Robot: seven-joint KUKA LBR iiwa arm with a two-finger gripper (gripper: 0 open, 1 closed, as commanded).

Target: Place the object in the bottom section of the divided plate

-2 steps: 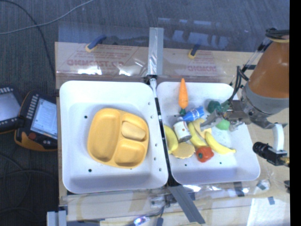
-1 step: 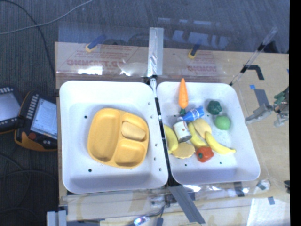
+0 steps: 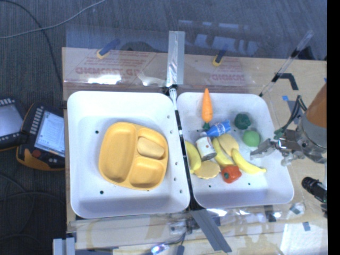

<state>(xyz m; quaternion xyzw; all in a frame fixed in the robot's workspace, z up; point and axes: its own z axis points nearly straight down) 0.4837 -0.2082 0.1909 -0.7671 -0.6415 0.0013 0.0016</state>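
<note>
Reach from the gripper [image 3: 276, 149] at the right bin's [image 3: 280, 193] right edge, grip state cannot tell, to the likely object, the banana [image 3: 247, 164] just beside, pinch across it, lift clear, release low over the divided plate's [image 3: 105, 158] bottom section [image 3: 143, 174] in the left bin [image 3: 85, 198].

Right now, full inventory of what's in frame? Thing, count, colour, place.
bins: 2, white, side by side on the bench
divided plate: 1, yellow, in the left bin
bread-like piece: 1, tan, in the plate's right section
carrot: 1, orange, top of the right bin
bottle: 1, blue, below the carrot
can: 1, white, middle of the pile
bananas: at least 2, yellow, right bin
balls: 2, green, right bin
pepper-like item: 1, red, bottom of the pile
handheld controller: 1, orange and black, on the floor at left
tool: 1, grey, at the right bin's right rim
</note>
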